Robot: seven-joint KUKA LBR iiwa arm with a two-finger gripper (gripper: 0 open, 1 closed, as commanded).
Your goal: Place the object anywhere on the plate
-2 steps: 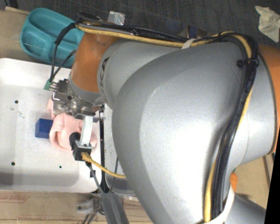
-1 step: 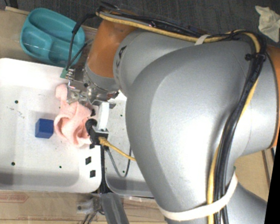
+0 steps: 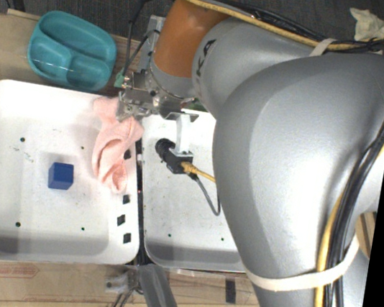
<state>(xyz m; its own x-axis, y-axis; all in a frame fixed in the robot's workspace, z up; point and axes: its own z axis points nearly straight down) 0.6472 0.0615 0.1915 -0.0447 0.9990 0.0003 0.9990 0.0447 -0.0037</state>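
Observation:
A pink cloth (image 3: 114, 147) hangs crumpled over the right part of the left bin (image 3: 7, 125), and its top is bunched up into my gripper (image 3: 134, 105). The gripper is shut on the cloth's upper end, near the bin's far right corner. The teal divided plate (image 3: 72, 50) lies outside the bins on the bench, beyond the left bin's far edge and to the left of the gripper. The cloth's lower end reaches down toward the wall between the two bins.
A small blue cube (image 3: 61, 175) rests on the left bin's floor, left of the cloth. The arm's grey body covers most of the right bin (image 3: 178, 234). A black plug with a yellow cable (image 3: 176, 160) hangs over it.

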